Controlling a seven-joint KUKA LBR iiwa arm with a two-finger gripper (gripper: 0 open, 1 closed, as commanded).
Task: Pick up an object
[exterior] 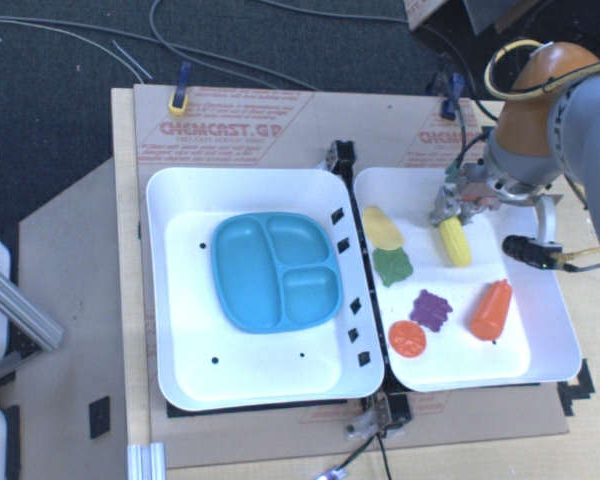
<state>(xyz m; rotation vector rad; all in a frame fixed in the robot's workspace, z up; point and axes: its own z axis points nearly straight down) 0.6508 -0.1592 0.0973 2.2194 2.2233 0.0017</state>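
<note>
Gripper (pixel 456 208) sits low in right bin (pixel 550 353), at upper end of corn cob (pixel 454 241); whether it's spread or closed, you cannot tell from this angle. Corn lies near bin's upper middle, lengthwise toward you. Judgement: centre over cob, close across its narrow width, lift straight. Watch yellow piece (pixel 382 228) and green piece (pixel 392 265) just left of corn. Carrot (pixel 490 309), purple piece (pixel 431 309), orange round (pixel 408 339) lie well apart. Blue divided plate (pixel 277 269) in left bin (pixel 180 278), no obstacle.

Brown board (pixel 280 128) under the bins reads "CHEMCAST GP"
</note>
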